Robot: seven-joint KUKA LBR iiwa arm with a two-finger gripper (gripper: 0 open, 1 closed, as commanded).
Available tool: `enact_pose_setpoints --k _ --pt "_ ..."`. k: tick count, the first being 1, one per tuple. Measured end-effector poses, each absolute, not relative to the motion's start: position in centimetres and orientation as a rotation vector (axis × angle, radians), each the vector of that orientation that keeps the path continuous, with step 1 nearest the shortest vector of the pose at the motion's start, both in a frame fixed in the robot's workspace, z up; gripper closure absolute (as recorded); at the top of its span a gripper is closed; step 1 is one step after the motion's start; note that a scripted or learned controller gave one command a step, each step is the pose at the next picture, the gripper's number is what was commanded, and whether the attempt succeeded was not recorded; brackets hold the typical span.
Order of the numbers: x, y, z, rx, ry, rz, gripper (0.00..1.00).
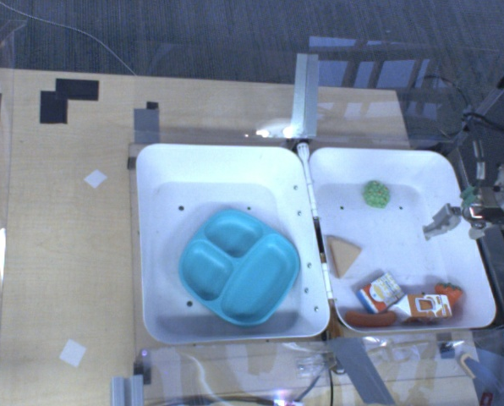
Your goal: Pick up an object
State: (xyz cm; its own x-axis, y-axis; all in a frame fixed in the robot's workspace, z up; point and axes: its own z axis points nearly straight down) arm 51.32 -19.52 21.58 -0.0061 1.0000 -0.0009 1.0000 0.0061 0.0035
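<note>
Red and orange clutter, lower right of frame: a red sausage-shaped toy (369,318), a small white and orange carton (380,292), an orange juice-box-like carton (429,306) and an orange carrot-like toy (449,293) sit close together along the near wall of the right white bin (404,163).
Tan wedge (343,254): lies flat, alone, just above that cluster, beside the divider.
Blue plastic divided plate (239,266): lies in the left white bin (163,227), centre of frame.
Gripper (442,221): at the right edge of the frame over the right bin, holding nothing; how far its fingers are spread I cannot tell.
Green knobbly ball (375,194): upper part of the right bin, well apart from everything else.
Handling: the ball looks light and probably soft; being isolated, it seems the easiest target, pinched across its middle. The cartons look stiff but crowded.
</note>
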Motion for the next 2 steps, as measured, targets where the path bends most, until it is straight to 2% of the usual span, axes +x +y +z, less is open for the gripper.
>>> enact_pose_setpoints --k 1,2 --pt "48.9 -17.3 10.8 2.120 2.312 0.005 0.00" --pt "64.5 -19.0 17.6 2.051 2.369 0.006 0.00"
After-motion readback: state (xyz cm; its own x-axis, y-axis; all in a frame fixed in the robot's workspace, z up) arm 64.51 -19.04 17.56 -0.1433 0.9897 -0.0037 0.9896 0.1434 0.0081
